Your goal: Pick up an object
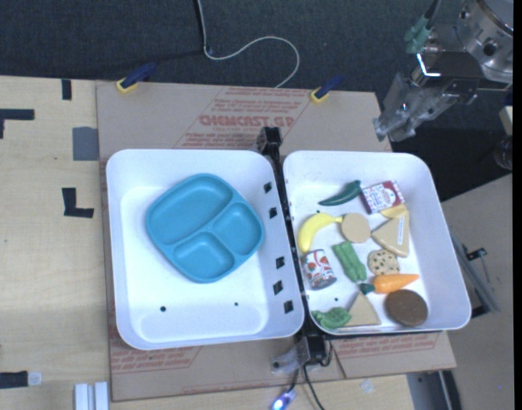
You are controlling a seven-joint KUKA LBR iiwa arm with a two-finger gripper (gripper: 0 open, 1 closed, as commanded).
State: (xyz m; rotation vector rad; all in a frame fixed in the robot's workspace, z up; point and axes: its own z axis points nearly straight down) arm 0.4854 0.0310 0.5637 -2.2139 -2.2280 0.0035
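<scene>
Two bins are sitting side by side on the tabletop [38,254], touching at frame centre. The left bin [128,314] is holding a divided plate [204,226], lying in its upper half. The right bin [440,229] is holding a heap of toy food: a banana [314,227] lying at the heap's left edge, a carrot [390,284] lying right of centre, a round cookie [407,307] sitting at lower right. The tool [406,114] is hanging at upper right, beyond the right bin's far rim.

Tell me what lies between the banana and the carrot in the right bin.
In the camera view, between the banana and the carrot lies a green pod-like vegetable, with a round cracker beside it.
</scene>
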